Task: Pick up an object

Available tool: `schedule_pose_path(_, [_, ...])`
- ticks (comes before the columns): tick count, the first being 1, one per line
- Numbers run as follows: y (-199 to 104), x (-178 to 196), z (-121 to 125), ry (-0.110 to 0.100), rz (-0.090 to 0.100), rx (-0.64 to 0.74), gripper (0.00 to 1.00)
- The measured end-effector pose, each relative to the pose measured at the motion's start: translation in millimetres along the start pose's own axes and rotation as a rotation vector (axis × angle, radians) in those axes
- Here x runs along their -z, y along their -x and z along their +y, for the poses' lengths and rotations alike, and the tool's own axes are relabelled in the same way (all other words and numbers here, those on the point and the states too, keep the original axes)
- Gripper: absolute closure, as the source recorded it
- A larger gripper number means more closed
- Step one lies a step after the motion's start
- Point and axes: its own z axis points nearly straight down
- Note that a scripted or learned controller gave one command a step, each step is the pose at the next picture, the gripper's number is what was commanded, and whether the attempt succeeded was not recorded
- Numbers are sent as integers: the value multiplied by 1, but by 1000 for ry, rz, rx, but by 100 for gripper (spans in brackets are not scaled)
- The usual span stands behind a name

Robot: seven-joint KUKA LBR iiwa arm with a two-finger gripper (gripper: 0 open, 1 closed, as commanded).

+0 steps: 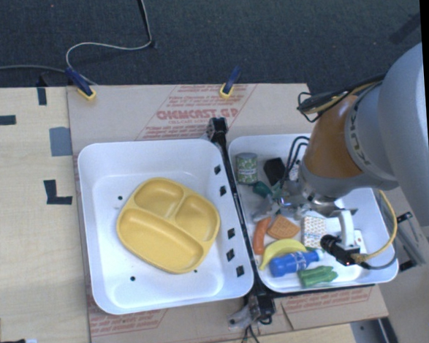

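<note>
Cardboard covers the bench, with two white bins on it and dark carpet along the top of the frame. At centre right the gripper (pixel 293 191) hangs low over the right bin (pixel 386 269); whether it is open or closed I cannot tell. Around it lie a green tool (pixel 265 190), a carrot (pixel 259 235), an orange wedge (pixel 282 228), a banana (pixel 281 251), a blue bottle (pixel 293 263), a green pepper (pixel 317 275) and a jar (pixel 246 168). Left of centre, the left bin (pixel 100 212) holds a yellow tray (pixel 168 224). Nothing looks lifted yet; the grasp and lift seem left to do. Red print on the cardboard (pixel 122 111), upper middle, reads roughly "CHEMCAST GP".
</note>
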Motion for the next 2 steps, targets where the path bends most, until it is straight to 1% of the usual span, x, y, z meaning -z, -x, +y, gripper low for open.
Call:
schedule_pose_path(1, [4,-1,77,-8,0,-1,0])
schedule_pose_path(2, [5,8,76,-11,-2,-1,100])
